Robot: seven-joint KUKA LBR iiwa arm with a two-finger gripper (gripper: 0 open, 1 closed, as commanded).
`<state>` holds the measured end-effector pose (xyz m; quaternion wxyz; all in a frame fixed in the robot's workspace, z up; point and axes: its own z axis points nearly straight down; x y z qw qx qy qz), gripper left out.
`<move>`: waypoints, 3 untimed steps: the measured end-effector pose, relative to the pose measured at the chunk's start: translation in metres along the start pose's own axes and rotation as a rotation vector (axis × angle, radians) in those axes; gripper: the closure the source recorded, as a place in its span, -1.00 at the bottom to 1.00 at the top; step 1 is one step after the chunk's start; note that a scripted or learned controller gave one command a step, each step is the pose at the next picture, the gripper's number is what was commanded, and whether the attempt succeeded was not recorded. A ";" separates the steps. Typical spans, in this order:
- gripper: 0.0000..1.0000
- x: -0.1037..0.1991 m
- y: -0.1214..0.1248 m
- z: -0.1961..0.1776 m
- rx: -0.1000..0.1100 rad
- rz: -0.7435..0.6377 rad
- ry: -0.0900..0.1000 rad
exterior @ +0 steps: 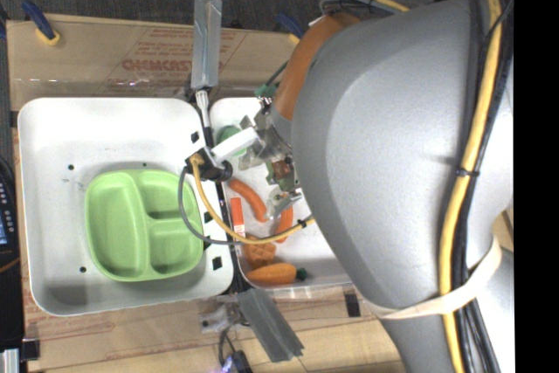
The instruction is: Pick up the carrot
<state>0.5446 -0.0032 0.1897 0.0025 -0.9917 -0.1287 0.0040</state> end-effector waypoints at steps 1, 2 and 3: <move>-1.00 -0.066 -0.022 0.000 -0.002 0.052 0.001; -1.00 0.036 0.047 -0.025 -0.004 0.033 0.004; -1.00 0.070 0.040 -0.001 -0.006 0.051 0.005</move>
